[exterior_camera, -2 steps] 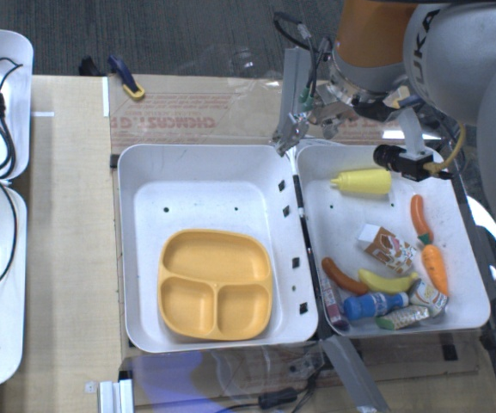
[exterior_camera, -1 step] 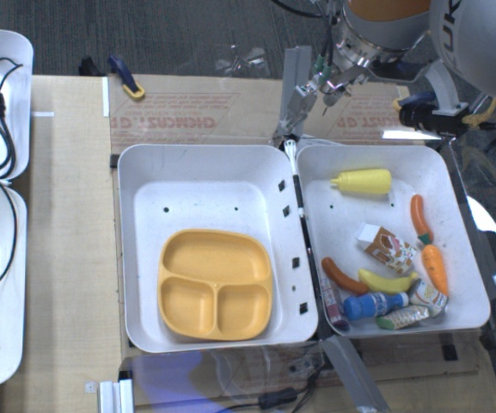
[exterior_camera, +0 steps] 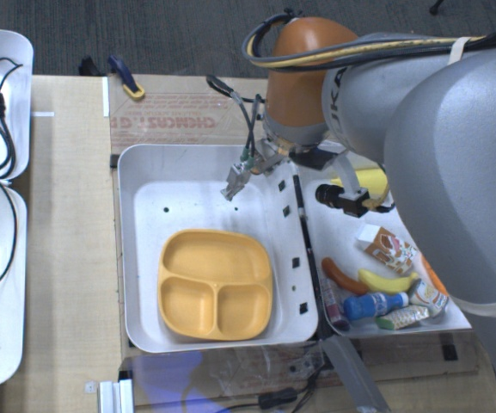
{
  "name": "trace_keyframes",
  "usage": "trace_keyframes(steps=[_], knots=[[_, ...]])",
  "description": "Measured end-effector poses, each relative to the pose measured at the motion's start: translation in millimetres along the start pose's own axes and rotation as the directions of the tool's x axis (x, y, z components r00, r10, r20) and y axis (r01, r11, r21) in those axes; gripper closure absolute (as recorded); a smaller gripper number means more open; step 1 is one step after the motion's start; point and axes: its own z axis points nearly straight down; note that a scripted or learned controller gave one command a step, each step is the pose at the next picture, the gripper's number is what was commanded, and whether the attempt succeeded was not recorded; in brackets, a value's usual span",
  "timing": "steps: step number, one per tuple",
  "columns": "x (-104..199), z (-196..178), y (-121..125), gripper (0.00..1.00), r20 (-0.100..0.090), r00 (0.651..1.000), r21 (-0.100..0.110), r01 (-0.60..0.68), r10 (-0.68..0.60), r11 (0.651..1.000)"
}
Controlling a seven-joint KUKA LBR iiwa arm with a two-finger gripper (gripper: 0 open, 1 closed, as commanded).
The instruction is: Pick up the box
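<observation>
The box (exterior_camera: 389, 249) is a small white carton with brown and red print. It lies tilted in the right bin (exterior_camera: 454, 321), among other items and partly under the arm's bulk. My gripper (exterior_camera: 235, 181) hangs over the upper part of the left bin (exterior_camera: 136, 231), well left of the box and across the wall between the two bins. Nothing shows in its grasp.
A yellow divided plate (exterior_camera: 217, 284) lies in the left bin. Near the box are a banana (exterior_camera: 387, 280), an orange sausage-like piece (exterior_camera: 342, 276), a blue bottle (exterior_camera: 375, 305), a green-labelled packet (exterior_camera: 402, 318) and a yellow object (exterior_camera: 364, 181). The arm covers the right bin's far side.
</observation>
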Motion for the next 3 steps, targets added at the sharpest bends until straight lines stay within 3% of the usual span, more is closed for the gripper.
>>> trace_keyframes(steps=[1,2,3], knots=[[44.1,29.7,-26.3,0.0,0.01,0.999,-0.016,0.046,-0.046,0.999],[42.3,21.8,-27.9,1.0,0.007,0.999,-0.013,0.04,-0.04,0.999],[88.4,28.2,-89.1,1.0,0.017,0.995,-0.029,-0.095,0.096,0.995]])
